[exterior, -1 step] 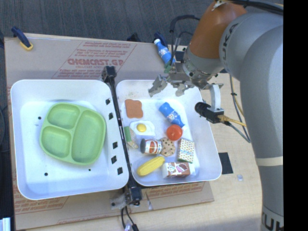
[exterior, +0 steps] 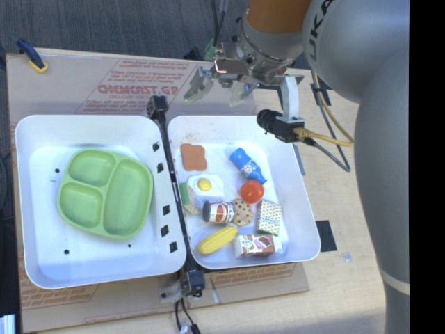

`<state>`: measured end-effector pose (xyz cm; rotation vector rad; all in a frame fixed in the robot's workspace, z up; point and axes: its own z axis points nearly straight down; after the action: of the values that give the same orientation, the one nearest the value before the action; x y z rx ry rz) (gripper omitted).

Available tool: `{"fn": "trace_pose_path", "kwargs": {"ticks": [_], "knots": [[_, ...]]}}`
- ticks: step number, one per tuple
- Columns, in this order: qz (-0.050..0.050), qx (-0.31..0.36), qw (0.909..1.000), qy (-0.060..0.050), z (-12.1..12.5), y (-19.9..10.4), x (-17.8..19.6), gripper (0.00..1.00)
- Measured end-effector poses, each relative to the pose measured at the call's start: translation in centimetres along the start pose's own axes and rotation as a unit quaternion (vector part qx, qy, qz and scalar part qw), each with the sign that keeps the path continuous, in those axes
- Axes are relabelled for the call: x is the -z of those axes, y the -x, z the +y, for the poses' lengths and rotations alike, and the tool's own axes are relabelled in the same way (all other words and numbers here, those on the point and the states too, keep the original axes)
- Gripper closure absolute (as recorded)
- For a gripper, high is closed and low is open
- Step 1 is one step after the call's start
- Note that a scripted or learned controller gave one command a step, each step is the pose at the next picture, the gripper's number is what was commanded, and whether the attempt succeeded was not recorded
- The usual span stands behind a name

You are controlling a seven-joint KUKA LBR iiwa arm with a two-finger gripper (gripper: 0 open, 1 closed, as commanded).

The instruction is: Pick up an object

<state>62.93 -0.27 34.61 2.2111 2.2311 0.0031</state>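
Note:
The right bin (exterior: 217, 132) holds several toy foods. Among them are a brown slice (exterior: 193, 157), a blue can (exterior: 247, 162), a fried egg (exterior: 205, 184) and a red tomato (exterior: 252, 191). Closer to the front lie a small jar (exterior: 219, 212), a patterned box (exterior: 269, 218), a yellow corn cob (exterior: 217, 240) and a carton (exterior: 256, 245). My gripper (exterior: 218, 89) hangs above the bin's far edge, open, with nothing between its fingers, well clear of every item.
A green divided plate (exterior: 106, 193) lies in the left bin (exterior: 38, 145). A black clip rail (exterior: 170, 186) separates the two bins. Cardboard (exterior: 125, 85) lies under the bins at the back. A black cable fitting (exterior: 278, 126) juts over the right bin's far right corner.

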Motion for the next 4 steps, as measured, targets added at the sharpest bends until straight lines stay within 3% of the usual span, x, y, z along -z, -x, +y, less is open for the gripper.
{"fn": "trace_pose_path", "kwargs": {"ticks": [1,2,3,4], "knots": [[0.000,0.000,1.0000,0.000,2.8,-7.4,7.9,0.00],[-0.001,-0.002,1.0000,0.000,2.1,0.2,12.4,0.00],[-0.001,-0.002,1.0000,-0.002,-5.3,6.7,7.3,0.00],[-0.001,-0.003,1.0000,-0.001,-5.4,12.7,9.3,0.00]]}}
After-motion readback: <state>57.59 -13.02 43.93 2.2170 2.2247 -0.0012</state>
